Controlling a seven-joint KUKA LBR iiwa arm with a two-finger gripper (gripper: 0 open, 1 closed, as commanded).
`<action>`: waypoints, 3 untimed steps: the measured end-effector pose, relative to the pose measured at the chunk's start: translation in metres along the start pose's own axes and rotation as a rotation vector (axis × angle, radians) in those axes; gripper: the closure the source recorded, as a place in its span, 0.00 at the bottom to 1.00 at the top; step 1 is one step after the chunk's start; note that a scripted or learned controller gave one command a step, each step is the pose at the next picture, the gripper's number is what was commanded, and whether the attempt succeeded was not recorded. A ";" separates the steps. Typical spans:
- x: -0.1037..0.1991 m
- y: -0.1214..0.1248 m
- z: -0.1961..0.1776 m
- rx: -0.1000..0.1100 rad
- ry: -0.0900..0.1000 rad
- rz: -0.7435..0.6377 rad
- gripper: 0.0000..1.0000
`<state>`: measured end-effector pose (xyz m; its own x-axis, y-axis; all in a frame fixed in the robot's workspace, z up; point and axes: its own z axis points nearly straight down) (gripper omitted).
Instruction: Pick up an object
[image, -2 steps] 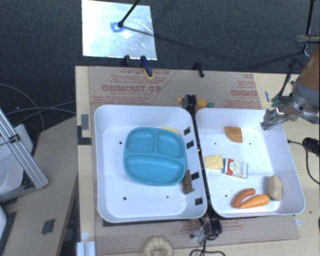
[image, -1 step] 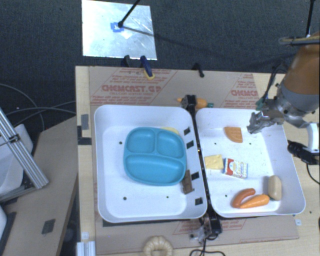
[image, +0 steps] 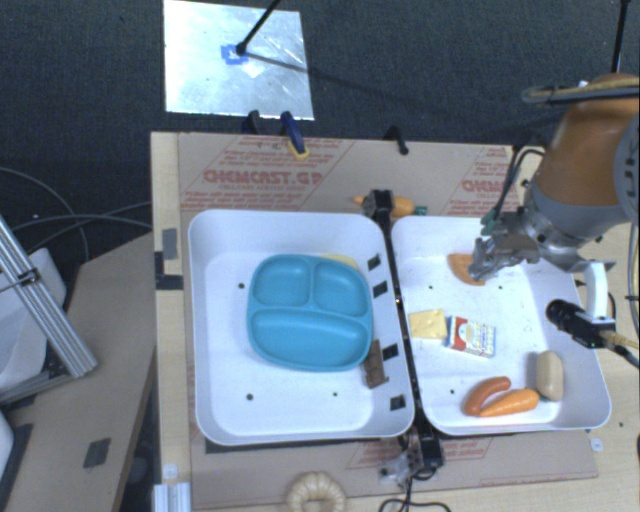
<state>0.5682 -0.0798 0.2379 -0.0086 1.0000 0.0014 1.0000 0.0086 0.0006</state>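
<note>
My gripper (image: 484, 262) hangs low over the upper middle of the right bin (image: 590, 400), right above a flat orange piece (image: 461, 267) whose left part sticks out from under it. Lower in that bin lie a yellow cheese square (image: 427, 323), a small red and white packet (image: 471, 336), a sausage (image: 484, 390) beside a carrot (image: 512, 402), and a pale potato-like piece (image: 549, 374). The arm's body hides the fingertips.
The left bin (image: 215, 400) holds a blue divided plate (image: 309, 311), with a yellow piece (image: 340, 260) peeking out behind it and a brown piece (image: 375, 366) by the divider. A black cylinder (image: 572, 321) juts in over the right bin's right side.
</note>
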 end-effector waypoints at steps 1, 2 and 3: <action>0.018 -0.010 0.005 0.001 -0.001 0.002 1.00; 0.018 -0.006 0.004 -0.001 -0.001 0.002 1.00; 0.026 -0.001 0.008 -0.001 -0.001 0.001 1.00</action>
<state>0.5671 -0.0534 0.2300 -0.0075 1.0000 0.0001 1.0000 0.0075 0.0016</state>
